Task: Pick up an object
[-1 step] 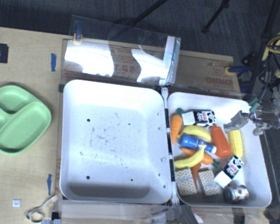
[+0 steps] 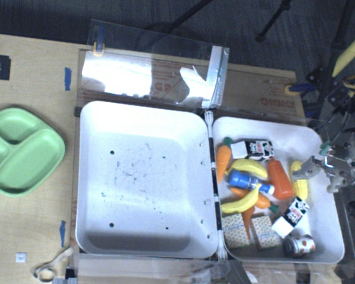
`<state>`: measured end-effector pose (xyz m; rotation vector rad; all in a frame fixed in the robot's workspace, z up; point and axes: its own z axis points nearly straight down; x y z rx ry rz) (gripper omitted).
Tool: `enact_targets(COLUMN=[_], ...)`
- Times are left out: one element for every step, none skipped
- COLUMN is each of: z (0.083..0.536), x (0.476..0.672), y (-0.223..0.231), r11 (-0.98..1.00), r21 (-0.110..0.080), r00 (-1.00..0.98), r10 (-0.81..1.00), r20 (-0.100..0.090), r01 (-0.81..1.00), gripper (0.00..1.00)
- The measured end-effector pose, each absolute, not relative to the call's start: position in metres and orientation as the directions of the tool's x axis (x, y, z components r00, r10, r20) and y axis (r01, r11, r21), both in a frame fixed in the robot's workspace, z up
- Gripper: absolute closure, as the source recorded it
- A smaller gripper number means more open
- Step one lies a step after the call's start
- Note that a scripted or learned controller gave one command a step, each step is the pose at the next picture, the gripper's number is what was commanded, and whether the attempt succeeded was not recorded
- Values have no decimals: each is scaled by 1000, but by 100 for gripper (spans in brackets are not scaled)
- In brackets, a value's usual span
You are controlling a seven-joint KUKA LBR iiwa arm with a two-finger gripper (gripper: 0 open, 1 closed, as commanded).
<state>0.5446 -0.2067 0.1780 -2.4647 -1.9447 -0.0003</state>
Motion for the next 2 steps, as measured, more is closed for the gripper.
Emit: enact_targets(z=[112,123], x=[580,582], y=[-208,-211], r11=[-219,-220], r21=[26,37], r00=[218,220], r10=[976,976], r20=[9,1], r01=[975,975], gripper=[0,100])
